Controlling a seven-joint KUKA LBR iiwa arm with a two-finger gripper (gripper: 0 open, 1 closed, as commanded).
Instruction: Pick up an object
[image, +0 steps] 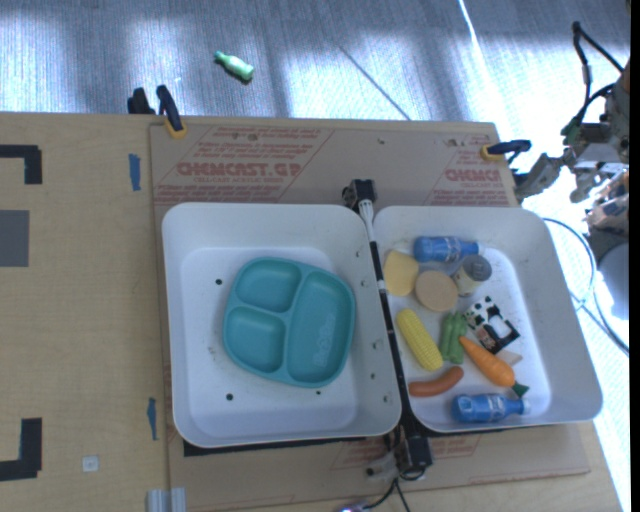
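The right bin (560, 300) holds several toy foods. At the back lie a blue can (445, 248), a yellow wedge (400, 272), a tan disc (436, 290) and a small grey round piece (475, 268). A corn cob (420, 338), a green vegetable (453, 335) and a black-and-white item (492, 322) sit mid-bin. A carrot (490, 362), a sausage (436, 382) and a blue bottle (485, 407) lie near the front. My gripper (542, 174) hangs beyond the bin's far right corner, clear of all objects.
The left bin (190, 300) holds a teal divided plate (290, 322). Clamps (505, 150) hold the cardboard base at its back edge. Cables and arm parts (600, 150) crowd the upper right. A small green item (235, 66) lies on the floor behind.
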